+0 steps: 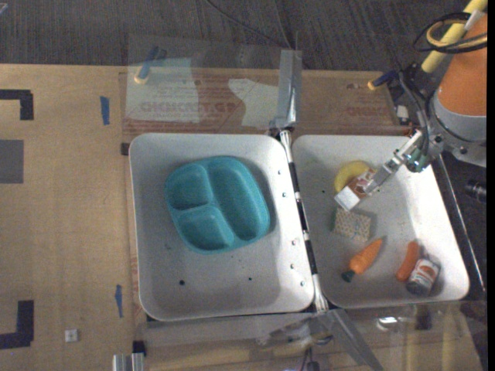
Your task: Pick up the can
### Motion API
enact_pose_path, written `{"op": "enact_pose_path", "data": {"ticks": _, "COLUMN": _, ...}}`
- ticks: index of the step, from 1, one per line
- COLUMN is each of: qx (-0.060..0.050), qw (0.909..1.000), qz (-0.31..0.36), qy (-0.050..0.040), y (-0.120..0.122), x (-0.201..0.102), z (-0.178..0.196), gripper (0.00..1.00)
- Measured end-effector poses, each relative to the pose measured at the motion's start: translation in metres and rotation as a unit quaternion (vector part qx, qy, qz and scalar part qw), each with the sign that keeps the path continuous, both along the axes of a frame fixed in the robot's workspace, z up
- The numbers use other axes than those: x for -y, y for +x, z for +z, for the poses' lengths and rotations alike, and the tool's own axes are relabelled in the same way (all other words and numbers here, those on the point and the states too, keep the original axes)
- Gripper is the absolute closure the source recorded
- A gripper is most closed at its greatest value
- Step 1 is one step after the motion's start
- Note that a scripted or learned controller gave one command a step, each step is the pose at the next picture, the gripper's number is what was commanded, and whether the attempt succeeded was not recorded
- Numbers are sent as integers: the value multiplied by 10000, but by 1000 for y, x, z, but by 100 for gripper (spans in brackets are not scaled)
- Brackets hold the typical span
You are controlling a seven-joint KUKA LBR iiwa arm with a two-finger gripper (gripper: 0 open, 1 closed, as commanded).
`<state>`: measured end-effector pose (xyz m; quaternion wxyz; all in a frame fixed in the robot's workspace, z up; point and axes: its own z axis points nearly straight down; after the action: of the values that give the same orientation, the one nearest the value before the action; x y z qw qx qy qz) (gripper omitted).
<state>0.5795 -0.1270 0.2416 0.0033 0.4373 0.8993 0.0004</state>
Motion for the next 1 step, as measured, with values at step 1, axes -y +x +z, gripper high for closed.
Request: {"op": "enact_pose_path", "data": {"ticks": 1, "qx": -24, "qw": 9999, "qz": 157, "qy": 10, "y": -56, "x": 28, "z": -91, "gripper": 0}}
